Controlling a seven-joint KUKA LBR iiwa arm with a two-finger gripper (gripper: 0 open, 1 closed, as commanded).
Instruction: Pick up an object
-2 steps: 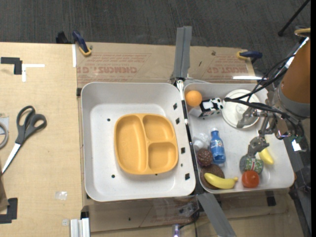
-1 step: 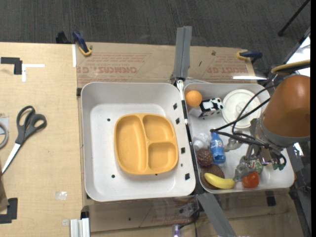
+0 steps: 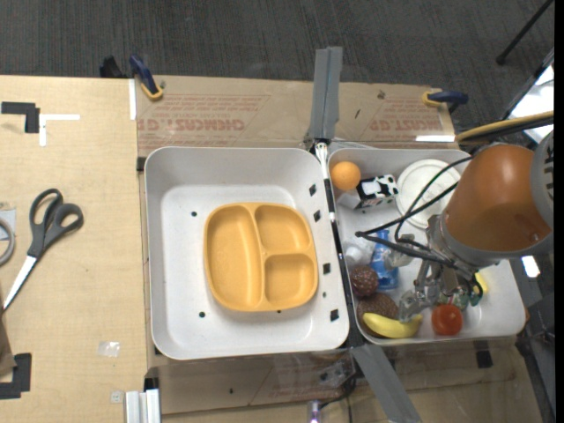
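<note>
The arm (image 3: 498, 201) reaches in from the right and points down into the right bin (image 3: 504, 320). Its gripper (image 3: 429, 300) hangs just above a banana (image 3: 390, 325) and beside a red tomato (image 3: 447, 319); finger spacing cannot be determined.

Two white bins (image 3: 167, 236); one yellow tray (image 3: 261, 256); one banana (image 3: 390, 326); one scissors (image 3: 42, 227).
</note>
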